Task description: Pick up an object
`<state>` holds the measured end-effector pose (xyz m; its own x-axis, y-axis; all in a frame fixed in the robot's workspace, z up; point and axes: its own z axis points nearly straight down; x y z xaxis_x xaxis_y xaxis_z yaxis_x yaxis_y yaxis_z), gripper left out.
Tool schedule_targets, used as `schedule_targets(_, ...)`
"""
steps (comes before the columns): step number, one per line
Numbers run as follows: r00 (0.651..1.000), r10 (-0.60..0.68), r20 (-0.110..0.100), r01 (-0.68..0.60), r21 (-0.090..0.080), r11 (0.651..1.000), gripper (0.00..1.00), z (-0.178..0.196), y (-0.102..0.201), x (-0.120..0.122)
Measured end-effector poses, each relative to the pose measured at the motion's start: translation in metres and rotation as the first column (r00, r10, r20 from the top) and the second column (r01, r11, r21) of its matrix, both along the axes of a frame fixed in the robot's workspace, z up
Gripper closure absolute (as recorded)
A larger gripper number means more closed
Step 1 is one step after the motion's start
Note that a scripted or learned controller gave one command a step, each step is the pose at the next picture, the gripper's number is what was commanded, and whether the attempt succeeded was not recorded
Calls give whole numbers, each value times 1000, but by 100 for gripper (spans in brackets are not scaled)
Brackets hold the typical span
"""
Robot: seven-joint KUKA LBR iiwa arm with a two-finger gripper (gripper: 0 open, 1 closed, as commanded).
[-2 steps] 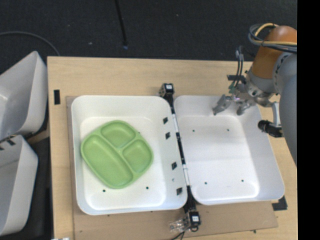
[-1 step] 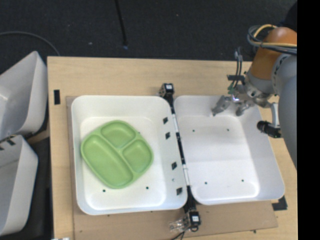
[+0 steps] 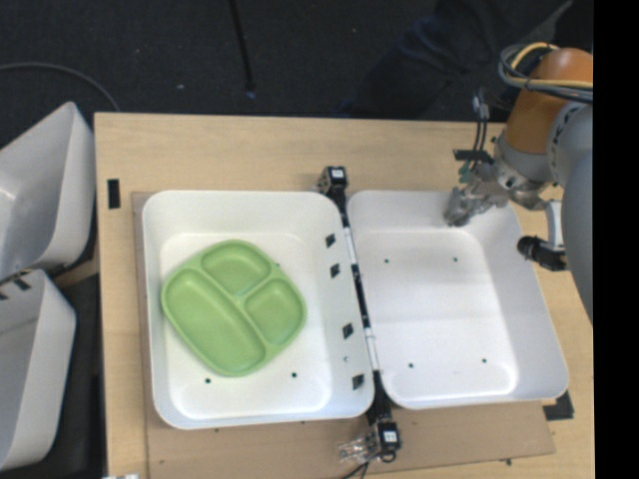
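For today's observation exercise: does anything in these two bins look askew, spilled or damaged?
Nothing looks spilled or broken. The green divided plate lies flat in the left bin, turned at a slant to its walls. The gripper sits over the right bin's far corner.

Bench (image 3: 230, 153): pale wood, matt, looks like smooth ply. Both bins (image 3: 245, 387) (image 3: 499, 367): white plastic, smooth, slight sheen along the rims. Plate (image 3: 233, 305): green plastic, smooth, soft satin gloss. My gripper (image 3: 461, 208): grey metal, dull. My band (image 3: 547, 93): orange, glossy. Clips (image 3: 332, 179) between bins: black, matt, material unclear.
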<state>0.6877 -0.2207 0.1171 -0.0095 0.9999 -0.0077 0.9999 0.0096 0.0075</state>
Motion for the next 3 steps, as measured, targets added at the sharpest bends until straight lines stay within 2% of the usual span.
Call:
schedule_targets(1, 1000, -6, -1, 6, 5, 1000, 100, 65, -2, -1)
schedule_targets(2, 1000, -3, -2, 3, 5, 1000, 100, 86, -3, 0)
schedule_targets(3, 1000, -4, -4, 4, 7, 1000, 100, 101, 44, -7)
